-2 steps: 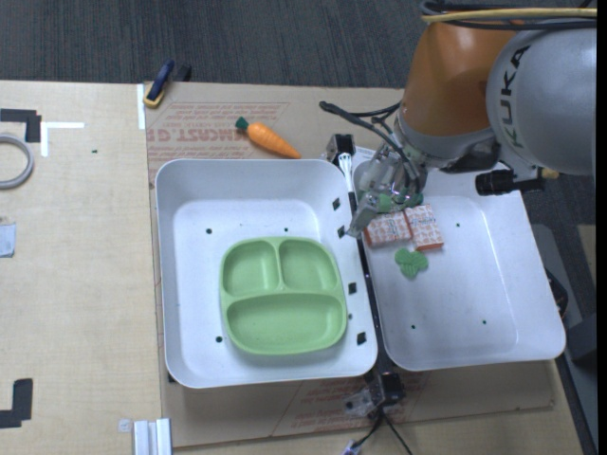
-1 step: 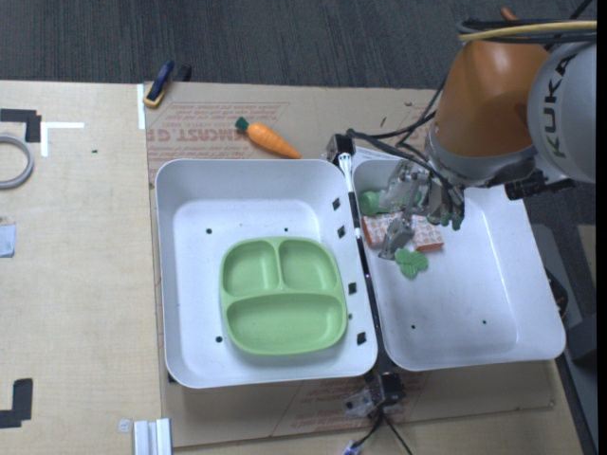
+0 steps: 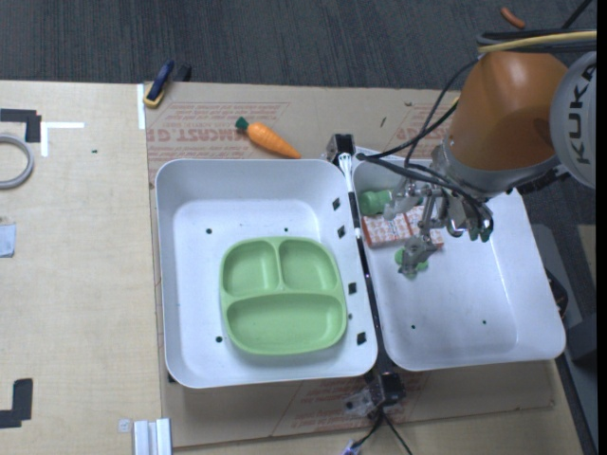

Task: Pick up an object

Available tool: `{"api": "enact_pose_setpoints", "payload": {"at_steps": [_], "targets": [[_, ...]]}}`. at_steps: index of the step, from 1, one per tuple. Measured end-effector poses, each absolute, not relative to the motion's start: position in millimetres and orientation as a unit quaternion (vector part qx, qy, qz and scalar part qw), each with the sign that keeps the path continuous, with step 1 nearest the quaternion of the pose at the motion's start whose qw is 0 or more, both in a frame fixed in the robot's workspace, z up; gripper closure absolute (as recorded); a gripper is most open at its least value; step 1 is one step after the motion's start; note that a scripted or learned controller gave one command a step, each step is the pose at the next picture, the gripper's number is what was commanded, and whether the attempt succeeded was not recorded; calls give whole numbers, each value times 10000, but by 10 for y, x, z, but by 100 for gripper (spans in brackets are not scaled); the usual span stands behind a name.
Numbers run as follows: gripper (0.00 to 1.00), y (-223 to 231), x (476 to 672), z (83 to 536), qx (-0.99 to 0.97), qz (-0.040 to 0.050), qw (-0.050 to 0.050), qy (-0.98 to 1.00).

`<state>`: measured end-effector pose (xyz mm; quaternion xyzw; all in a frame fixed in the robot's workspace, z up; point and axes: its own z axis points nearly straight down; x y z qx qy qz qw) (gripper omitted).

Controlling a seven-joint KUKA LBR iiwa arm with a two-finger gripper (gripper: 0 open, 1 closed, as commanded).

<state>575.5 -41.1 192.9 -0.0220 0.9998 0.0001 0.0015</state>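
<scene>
Bench with two white bins, one arm over the right-hand bin.

Green divided plate [image 3: 283,296], three compartments, lies flat in the left bin [image 3: 180,254], nearest the viewer. Right bin [image 3: 512,330]: red-and-white packet [image 3: 391,227] and a green item [image 3: 374,200] near its far left corner, just beside each other. Gripper [image 3: 414,257] hangs over this bin, pointing down, its tips beside the packet's near edge; whether the fingers are open or closed cannot be told, and nothing shows between them. Orange toy carrot [image 3: 269,138] with green top rests on the cardboard beyond the left bin. Blue-and-yellow item [image 3: 159,82], unidentified, lies at the cardboard's far left corner.
</scene>
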Motion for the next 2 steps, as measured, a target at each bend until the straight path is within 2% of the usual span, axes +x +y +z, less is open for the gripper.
{"api": "enact_pose_setpoints", "payload": {"at_steps": [1, 2], "targets": [[0, -934, 6186, 1182, -207, 1, 21, 9998], [0, -988, 6415, 1031, -390, -10, -83, 9992]]}}
